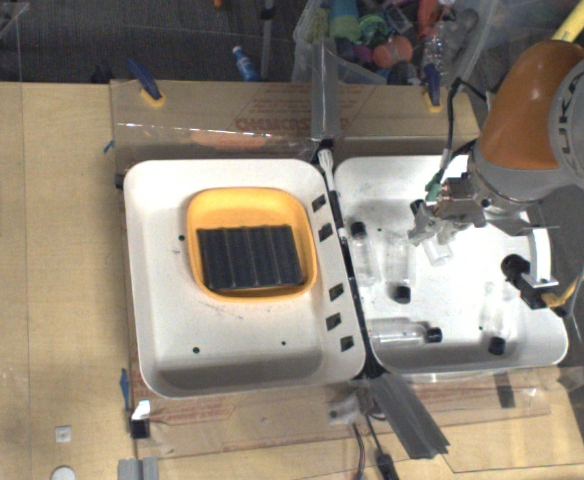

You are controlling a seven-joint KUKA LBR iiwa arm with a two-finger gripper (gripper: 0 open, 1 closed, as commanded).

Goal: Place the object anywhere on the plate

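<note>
A yellow-orange plate (199, 218) sits in the left bin (162, 338). A dark ribbed rectangular object (250, 256) lies flat on the plate, filling most of its middle. My gripper (434, 230) hangs over the upper middle of the right bin (532, 343), well to the right of the plate and apart from the dark object. Nothing clearly shows in the gripper. The grey arm with its orange band (532, 98) reaches in from the upper right.
Several clear pieces with black caps lie in the right bin, among them a clear tube (407, 335) near the front wall and a black cap (400, 292) below the gripper. A black ridge (334, 258) divides the bins. A toy box (392, 13) stands behind.
</note>
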